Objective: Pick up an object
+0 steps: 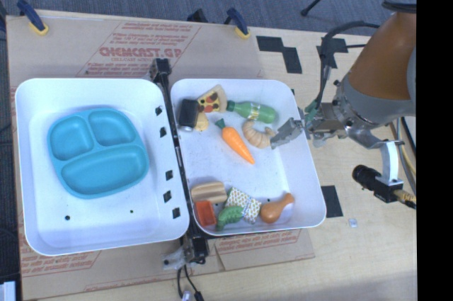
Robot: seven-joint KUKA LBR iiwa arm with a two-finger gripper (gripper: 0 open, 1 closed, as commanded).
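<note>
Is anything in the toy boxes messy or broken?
Nothing looks broken or spilled. The toy carrot, green bottle, chicken drumstick and other play food lie jumbled in the right bin, and the blue divided plate sits flat in the left bin.

tray [99, 154] in left bin [28, 172], toys [237, 144] right

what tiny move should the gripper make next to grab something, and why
Probably ease the gripper left and down toward the croissant. It sits at the right bin's right edge, holding nothing, and the croissant is the closest toy, with the carrot just beyond.
</note>
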